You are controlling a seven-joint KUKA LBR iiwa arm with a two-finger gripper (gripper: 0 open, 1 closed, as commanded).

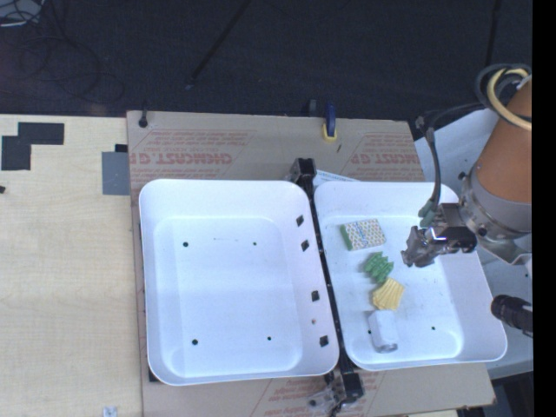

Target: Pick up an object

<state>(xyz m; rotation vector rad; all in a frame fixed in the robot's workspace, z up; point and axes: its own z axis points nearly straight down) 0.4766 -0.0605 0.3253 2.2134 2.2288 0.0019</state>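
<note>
Closest to the camera, in the right-hand shallow white plastic bin, a small white cylinder-shaped object lies near the front wall. Just behind it sits a little yellow bumpy block, and touching that from behind is a small green knobbly piece. A bit farther back lies a flat pale pad with coloured dots and a green edge. To the right of the green piece, the dark metal end effector hangs over the bin floor, near the things but apart from them; I cannot tell how it is set. The left-hand shallow white plastic bin sits beside the first one, both on the light wooden table.
</note>
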